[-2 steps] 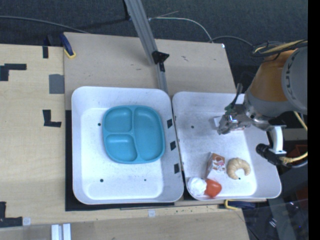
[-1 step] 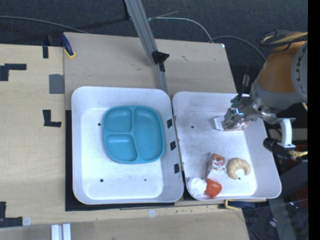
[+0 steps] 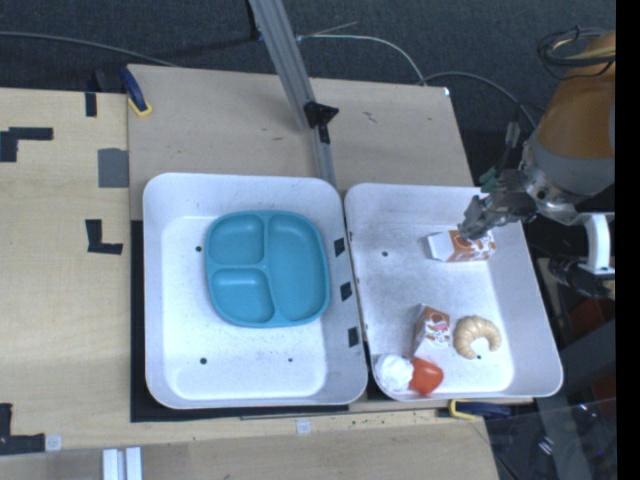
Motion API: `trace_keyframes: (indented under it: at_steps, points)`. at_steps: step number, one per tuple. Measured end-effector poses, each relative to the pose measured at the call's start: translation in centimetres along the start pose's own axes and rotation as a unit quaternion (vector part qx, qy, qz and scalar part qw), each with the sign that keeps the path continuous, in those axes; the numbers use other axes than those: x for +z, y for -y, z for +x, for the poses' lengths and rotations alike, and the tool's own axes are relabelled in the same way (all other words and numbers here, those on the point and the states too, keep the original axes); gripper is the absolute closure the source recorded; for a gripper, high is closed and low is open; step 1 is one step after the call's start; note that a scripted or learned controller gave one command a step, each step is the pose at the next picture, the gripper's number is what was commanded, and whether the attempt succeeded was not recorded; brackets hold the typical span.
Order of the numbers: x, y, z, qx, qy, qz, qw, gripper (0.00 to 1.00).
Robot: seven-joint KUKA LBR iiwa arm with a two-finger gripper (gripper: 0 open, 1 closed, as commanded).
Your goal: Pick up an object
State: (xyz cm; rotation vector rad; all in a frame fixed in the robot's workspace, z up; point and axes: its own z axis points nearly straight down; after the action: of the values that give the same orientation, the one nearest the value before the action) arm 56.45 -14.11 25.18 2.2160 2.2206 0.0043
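Note:
My gripper (image 3: 478, 220) hangs over the upper right part of the right bin (image 3: 400, 218). It sits just above and to the right of a small orange and white packet (image 3: 455, 248) lying on the bin floor, and its tip meets the packet's top right corner. Lower in the same bin lie a small brown and white carton (image 3: 432, 328), a croissant (image 3: 477, 335), a white lump (image 3: 393, 371) and a red piece (image 3: 427, 376) beside it.
The left bin (image 3: 160, 298) holds a blue divided plate (image 3: 267, 268). A grey metal pole (image 3: 290, 58) slants down to the bins' back edge between them. Cables run behind the bench. The arm's orange band (image 3: 580, 118) stands at the right.

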Motion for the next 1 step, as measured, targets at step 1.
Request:
trace_keyframes:
  at_steps: [1]
  points:
    - [0.41, -0.5, 6.07, -0.003, -0.002, 0.003, 1.0, 1.0]
